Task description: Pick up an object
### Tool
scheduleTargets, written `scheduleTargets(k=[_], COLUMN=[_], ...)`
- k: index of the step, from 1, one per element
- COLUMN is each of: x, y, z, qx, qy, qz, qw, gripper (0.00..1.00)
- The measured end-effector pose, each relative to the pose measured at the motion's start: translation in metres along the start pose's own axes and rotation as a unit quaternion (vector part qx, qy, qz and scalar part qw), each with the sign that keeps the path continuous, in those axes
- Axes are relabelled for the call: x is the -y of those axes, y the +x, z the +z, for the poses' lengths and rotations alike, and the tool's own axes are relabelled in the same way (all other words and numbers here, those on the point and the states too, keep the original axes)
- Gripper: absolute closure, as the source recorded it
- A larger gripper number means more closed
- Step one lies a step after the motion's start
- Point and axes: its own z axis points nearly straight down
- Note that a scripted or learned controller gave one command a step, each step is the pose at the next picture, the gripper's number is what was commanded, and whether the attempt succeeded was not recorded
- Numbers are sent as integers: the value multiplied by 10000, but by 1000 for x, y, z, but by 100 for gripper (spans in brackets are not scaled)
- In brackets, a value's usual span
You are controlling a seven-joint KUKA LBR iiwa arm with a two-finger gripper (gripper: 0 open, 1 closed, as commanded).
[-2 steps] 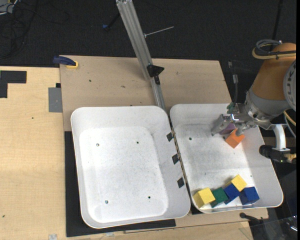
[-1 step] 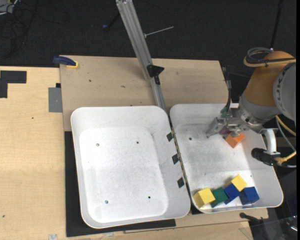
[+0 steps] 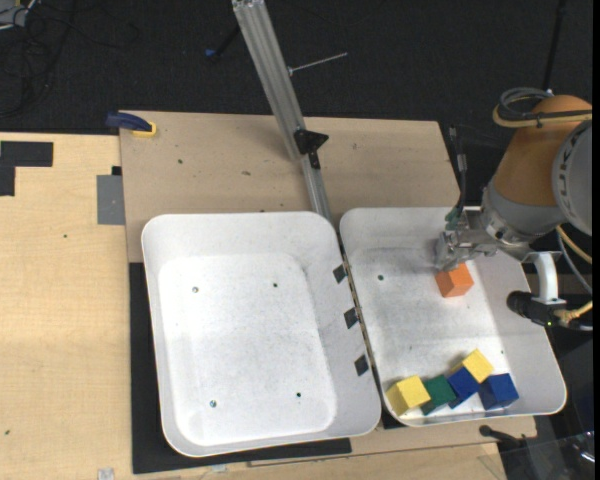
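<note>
Gripper [image 3: 458, 253] sits low over the right bin [image 3: 400, 230], right on top of the orange block [image 3: 455, 280], and from this slant I can't tell whether it is spread or pinching. The block shows just below the metal, touching or nearly so; whether it is actually gripped, I can't say.

That orange block lies in the upper middle of the right bin, on bare floor, well apart from everything else. It looks like a small, stiff cube, probably light, flat-faced, nothing fragile. Best hold, I'd judge, is two opposite flat sides, square on; catch it by a corner and it may twist out.

Moving outward: down in the bin's near corner, a huddle of blocks against the rim, yellow block [image 3: 411, 393], green block [image 3: 440, 392], blue block [image 3: 461, 382], another yellow [image 3: 476, 364] and another blue [image 3: 497, 391], packed touching. Tougher picks, those. Left bin [image 3: 180, 238] sits alongside, across the divider.
</note>
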Motion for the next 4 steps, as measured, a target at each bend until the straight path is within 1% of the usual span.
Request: scheduleTargets(k=[1,2,3,4], x=[5,2,0,13], y=[0,3,2,54], z=[-44,-107,-160,-162], qx=[-8,-4,-2,-20], qy=[36,20,22,58], qz=[8,-3,-3,-13], qw=[10000,10000,10000,10000], gripper=[100,100,100,100])
